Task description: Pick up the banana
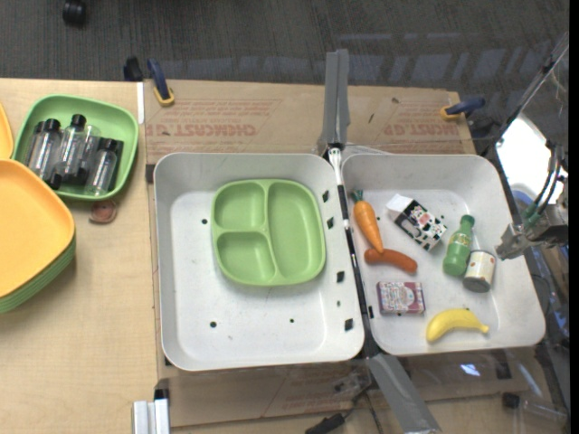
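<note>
The yellow banana [457, 324] lies in the right bin [516, 328], near its front right corner, curved ends pointing up. My gripper [523, 238] hangs at the bin's right rim, beside a small can [479, 270]. It is well behind the banana and apart from it. The gripper looks small and blurred against the bench edge.
The right bin also holds a carrot [368, 224], a red sausage-like piece [391, 259], a black-and-white box [418, 221], a green bottle [459, 245] and a pink box [401, 297]. A green divided plate [269, 231] lies in the left bin [181, 315]. Orange plates [32, 233] and a green tray of bottles [77, 147] stand far left.
</note>
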`<state>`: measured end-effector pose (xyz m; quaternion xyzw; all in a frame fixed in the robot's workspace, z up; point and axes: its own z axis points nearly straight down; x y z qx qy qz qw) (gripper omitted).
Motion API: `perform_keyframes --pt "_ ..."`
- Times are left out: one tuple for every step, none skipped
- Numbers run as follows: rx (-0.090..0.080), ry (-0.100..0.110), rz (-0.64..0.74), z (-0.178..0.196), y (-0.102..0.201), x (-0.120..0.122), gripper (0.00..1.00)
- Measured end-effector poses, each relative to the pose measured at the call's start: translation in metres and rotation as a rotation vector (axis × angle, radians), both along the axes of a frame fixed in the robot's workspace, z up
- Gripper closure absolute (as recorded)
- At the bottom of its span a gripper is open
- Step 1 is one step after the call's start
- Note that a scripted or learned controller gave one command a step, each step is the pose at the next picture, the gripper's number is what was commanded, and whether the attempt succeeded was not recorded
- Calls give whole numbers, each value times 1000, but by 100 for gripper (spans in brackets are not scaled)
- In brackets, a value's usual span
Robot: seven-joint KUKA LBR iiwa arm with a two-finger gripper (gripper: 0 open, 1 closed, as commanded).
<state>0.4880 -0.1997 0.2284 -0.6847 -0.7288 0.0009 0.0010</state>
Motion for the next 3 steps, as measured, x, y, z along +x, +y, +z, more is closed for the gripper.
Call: perform_keyframes --pt "0 0 74 -37 7 4 100" --pt "1 0 109 -78 -19 -6 100" --pt "0 -3 216 -64 -14 31 100"
